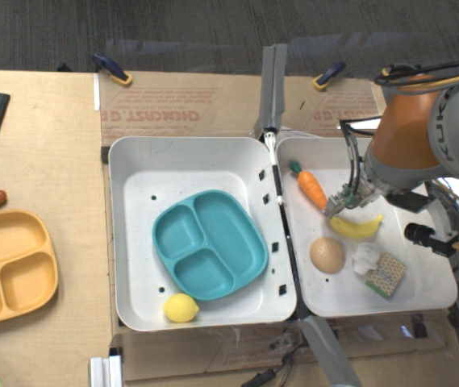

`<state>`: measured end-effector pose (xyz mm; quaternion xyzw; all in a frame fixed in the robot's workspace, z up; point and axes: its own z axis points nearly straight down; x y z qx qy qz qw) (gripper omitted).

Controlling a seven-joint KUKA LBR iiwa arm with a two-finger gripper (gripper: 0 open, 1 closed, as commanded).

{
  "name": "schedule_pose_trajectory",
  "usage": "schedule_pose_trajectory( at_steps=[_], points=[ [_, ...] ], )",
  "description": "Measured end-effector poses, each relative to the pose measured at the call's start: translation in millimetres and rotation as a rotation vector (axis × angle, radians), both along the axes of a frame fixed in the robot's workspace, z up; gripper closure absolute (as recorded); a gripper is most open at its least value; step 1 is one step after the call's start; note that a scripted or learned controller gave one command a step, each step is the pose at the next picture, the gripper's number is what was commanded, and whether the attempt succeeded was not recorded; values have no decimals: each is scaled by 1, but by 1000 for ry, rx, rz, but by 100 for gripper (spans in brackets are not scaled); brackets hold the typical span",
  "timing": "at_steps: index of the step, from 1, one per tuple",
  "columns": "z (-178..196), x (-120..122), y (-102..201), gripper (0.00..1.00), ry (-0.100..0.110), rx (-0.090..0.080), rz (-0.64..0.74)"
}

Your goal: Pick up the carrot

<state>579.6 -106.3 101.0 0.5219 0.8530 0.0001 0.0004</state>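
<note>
Claw [341, 204], fingers narrow and holding nothing, hovers beside the tapered orange carrot [312, 189] and curved banana [356, 227].

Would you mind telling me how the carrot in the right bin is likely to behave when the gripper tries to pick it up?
The carrot looks smooth and tapered, so it may slip toward its thin end. Being round, it could roll on the right bin floor if nudged by the gripper. It looks moulded, probably stiff and light.
</note>
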Motion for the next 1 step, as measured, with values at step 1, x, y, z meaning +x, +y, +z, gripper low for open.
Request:
schedule_pose_trajectory(
  at_steps=[1],
  points=[
    [91, -37, 30, 100, 0, -1, 10]
  ],
)
